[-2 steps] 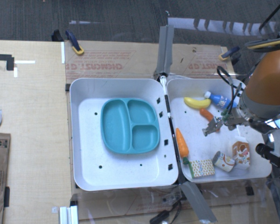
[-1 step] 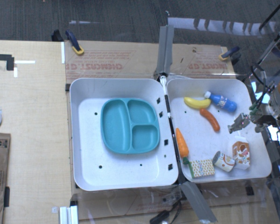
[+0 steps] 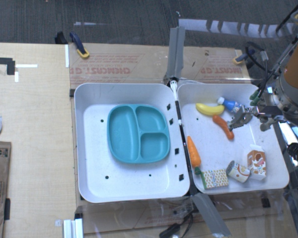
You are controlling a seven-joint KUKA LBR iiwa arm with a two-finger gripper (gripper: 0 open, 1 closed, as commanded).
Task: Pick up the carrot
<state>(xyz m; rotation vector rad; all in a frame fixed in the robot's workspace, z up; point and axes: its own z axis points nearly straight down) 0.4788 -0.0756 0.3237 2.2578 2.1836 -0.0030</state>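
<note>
Carrot (image 3: 193, 152): lay free along right bin's (image 3: 275, 181) left wall, greens toward the front.
Gripper (image 3: 237, 121): hovered beside sausage (image 3: 223, 127), well apart from carrot; jaws' state indeterminate.
Approach: straddle carrot mid-body, across its length, clear of wall.

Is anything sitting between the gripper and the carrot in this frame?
Yes. The gripper hovers beside a red-orange sausage-like item, which lies between it and the carrot at the right bin's left wall.
</note>
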